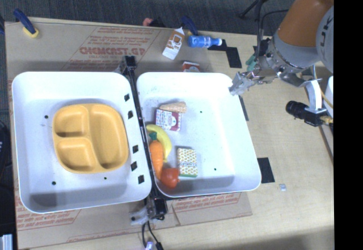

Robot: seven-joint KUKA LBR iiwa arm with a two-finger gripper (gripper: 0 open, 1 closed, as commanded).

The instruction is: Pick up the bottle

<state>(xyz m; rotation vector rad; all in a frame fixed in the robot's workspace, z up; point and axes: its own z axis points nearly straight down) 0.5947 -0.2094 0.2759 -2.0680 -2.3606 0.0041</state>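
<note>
Blue plastic marked the bottle (202, 42), which lay on its side on the cardboard at the far edge of the bench, outside both bins and just beyond the right bin (244, 135). The gripper (243, 80) hung over that bin's far right corner, near the bottle but apart from it; whether it was spread or pressed together could not be told. A small carton (173, 43) lay just left of the bottle. Inside the right bin sat a red box (169, 119), a banana (161, 138), a carrot (156, 156) and a tomato (169, 176). The left bin (28, 130) held a yellow divided tray (90, 136). Judging by this, nothing blocked the bottle from above
</note>
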